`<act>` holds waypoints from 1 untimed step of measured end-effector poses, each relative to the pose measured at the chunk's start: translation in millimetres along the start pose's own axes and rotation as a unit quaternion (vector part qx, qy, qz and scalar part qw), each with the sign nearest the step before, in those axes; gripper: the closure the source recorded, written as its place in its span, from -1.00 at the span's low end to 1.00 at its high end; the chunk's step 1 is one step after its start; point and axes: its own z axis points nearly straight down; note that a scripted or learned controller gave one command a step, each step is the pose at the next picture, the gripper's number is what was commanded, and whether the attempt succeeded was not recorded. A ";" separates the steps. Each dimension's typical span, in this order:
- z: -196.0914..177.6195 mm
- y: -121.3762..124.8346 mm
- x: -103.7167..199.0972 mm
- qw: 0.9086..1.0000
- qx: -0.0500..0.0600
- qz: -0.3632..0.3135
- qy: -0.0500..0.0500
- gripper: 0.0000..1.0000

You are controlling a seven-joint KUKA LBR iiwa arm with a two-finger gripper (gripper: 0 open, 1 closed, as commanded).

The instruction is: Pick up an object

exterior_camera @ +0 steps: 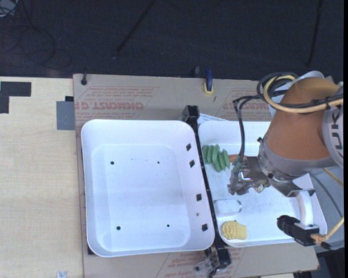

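Pincer [242,181] is hovering over the right bin [267,225]; its closure cannot be told. Green ridged toy [216,156] is lying just beside it, yellow corn piece [234,230] nearer the front rim. Both are probably light, stiff plastic; gripping across the narrow width is advisable.

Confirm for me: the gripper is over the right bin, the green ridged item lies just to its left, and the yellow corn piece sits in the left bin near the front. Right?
Not quite. The camera view shows the yellow corn piece in the right bin, near its front left corner, not in the left bin. The rest holds: the gripper is over the right bin, and the green ridged item lies just to its left.
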 end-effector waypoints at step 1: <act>-12.2 0.5 -0.4 1.000 -0.001 0.000 0.000 1.00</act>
